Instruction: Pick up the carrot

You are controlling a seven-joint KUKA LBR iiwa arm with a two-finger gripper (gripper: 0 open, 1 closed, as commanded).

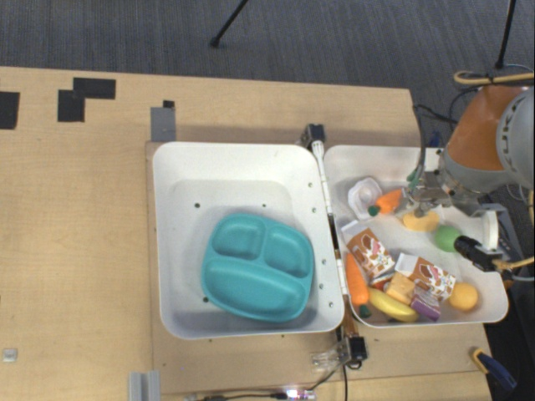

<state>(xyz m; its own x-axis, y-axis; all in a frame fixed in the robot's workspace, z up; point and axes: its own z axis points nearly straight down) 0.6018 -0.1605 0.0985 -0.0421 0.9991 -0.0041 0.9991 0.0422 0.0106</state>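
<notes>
Rt bin (498,307): smooth tapered orange carrot (357,281) along its left wall, lower centre-right of frame, w/ glossy banana (392,306); gripper (420,197) above, finger state unclear; lt bin (167,224): teal sectioned tray (257,266).

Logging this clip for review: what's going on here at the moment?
A grey arm with an orange band reaches in from the right, its claw low over the right bin, next to a small orange carrot near a white cup. A second, longer carrot lies along that bin's left wall beside a banana, snack packets and other toy food. Nothing is visibly lifted yet. The left bin holds a teal divided tray.
</notes>
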